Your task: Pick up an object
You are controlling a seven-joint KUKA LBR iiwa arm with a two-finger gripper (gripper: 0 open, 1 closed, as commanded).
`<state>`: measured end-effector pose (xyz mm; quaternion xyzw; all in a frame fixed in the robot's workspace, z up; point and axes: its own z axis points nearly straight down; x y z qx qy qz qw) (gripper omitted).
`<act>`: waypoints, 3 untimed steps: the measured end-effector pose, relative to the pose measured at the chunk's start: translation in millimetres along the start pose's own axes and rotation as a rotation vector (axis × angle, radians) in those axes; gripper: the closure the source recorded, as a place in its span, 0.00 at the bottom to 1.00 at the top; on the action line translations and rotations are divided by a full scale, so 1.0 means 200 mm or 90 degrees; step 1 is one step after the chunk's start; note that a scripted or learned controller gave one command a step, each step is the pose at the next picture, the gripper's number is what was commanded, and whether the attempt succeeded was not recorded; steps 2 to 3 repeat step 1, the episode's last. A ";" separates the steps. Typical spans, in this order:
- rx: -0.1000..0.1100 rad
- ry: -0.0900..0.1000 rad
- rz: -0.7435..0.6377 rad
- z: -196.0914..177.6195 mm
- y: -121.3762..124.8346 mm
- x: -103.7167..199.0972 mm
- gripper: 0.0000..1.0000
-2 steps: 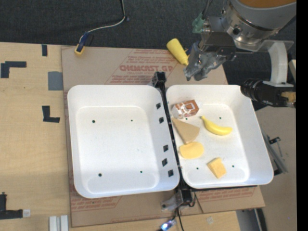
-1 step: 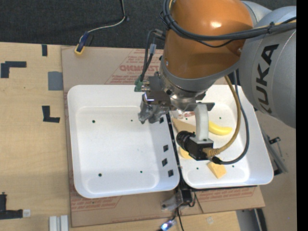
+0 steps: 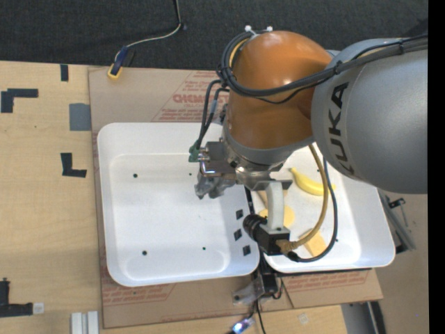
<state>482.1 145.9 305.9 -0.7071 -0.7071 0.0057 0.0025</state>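
The big grey arm (image 3: pixel 379 110) with its orange band (image 3: pixel 274 82) is the closest thing to the camera here, coming in from the right and covering a good chunk of the right bin. Below the orange part you can see the wrist hardware, and the gripper (image 3: pixel 208 186) hangs at its lower left, over the left bin (image 3: pixel 125 207) near that bin's right side (it's a small dark metal clump from this angle, so honestly I cannot tell if it's open or closed, and nothing is visibly between it). A few black cables (image 3: pixel 208 117) loop from the top of the orange band down toward the wrist. Moving outward, the left bin floor under and around the gripper is plain white with a few small dark dots on it. Over in the right bin (image 3: pixel 372 249), a yellow banana (image 3: pixel 307 181) pokes out just past the arm, up near the bin's middle, and another yellowish object (image 3: pixel 314 243) lies lower down, partly hidden behind a tan hose, so I can't say what it is. Both bins sit on a sheet of brown cardboard (image 3: pixel 139 96) on the tabletop (image 3: pixel 42 207), which has black tape marks (image 3: pixel 69 164) on the left. A cable with a yellow plug (image 3: pixel 115 69) lies at the cardboard's top edge.
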 end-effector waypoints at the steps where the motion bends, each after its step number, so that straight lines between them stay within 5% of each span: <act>1: -0.018 0.008 -0.004 -1.04 0.00 0.18 1.00; 3: -0.018 0.008 -0.004 -1.04 0.00 0.18 1.00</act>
